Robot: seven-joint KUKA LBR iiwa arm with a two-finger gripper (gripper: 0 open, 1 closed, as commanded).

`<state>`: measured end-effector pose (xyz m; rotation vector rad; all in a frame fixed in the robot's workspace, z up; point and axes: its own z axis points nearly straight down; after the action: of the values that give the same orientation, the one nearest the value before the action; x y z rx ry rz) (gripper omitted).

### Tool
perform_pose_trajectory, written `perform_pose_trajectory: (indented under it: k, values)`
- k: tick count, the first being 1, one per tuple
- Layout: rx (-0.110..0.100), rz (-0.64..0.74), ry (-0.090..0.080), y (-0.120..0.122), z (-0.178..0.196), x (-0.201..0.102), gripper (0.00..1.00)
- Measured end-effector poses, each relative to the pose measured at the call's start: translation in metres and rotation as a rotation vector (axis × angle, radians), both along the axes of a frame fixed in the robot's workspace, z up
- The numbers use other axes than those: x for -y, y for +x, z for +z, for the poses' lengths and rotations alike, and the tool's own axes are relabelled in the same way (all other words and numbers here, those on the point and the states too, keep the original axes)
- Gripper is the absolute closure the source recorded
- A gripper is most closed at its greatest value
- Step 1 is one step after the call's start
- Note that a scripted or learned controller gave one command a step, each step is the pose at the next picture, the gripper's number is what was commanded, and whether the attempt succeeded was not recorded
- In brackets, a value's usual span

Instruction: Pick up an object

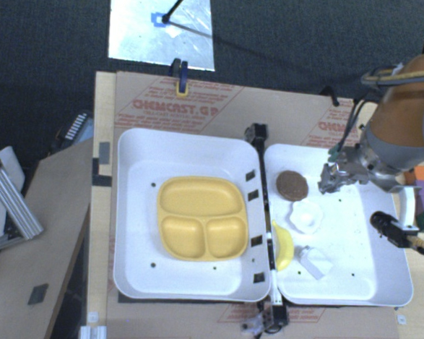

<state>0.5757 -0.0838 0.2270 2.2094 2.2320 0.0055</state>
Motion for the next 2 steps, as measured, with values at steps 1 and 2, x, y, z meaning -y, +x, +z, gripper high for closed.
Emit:
perform_pose_trajectory:
  k: [1,2]
  values:
    - [-0.002,0.000,0.000,0.006,-0.010,-0.055,1.00]
    - [0.000,0.001,0.001,0.017,-0.002,-0.115,1.00]
